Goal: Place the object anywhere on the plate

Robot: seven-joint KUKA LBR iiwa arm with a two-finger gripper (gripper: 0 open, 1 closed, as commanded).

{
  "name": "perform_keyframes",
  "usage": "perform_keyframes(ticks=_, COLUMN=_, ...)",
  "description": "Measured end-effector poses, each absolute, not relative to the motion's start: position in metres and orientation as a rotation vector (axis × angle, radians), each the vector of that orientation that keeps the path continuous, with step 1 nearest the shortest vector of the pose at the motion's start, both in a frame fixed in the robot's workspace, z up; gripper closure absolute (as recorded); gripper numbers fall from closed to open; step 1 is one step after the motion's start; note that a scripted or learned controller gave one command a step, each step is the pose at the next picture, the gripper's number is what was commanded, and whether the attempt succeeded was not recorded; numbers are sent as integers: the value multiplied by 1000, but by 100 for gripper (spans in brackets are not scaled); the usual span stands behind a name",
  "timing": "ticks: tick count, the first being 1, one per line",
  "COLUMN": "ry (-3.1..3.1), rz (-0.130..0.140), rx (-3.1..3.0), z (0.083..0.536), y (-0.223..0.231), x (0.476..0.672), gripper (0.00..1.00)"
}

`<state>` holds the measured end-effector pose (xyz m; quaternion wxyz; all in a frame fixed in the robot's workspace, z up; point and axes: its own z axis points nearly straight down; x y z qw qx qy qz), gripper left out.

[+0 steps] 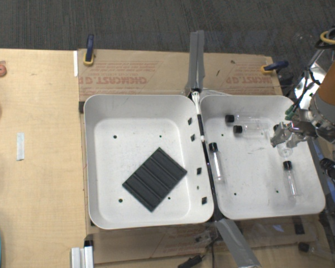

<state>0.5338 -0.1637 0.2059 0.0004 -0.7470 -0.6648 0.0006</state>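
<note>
We see the gripper (285,137) at 3 o'clock over the right bin (310,205), near clear vials (290,177); finger spread we cannot tell. Ridged black plate (154,178) in left bin (95,166).

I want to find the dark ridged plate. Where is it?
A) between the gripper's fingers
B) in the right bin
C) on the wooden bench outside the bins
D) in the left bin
D: the dark ridged plate lies flat on the floor of the left bin, turned at a slant, while the gripper is over the right bin among the clear tubes.
</note>
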Motion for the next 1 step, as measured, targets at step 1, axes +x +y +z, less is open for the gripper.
perform_keyframes(ticks=1, ry=-2327, rz=4, rx=-2110, z=198, y=-115, x=619, gripper=100)
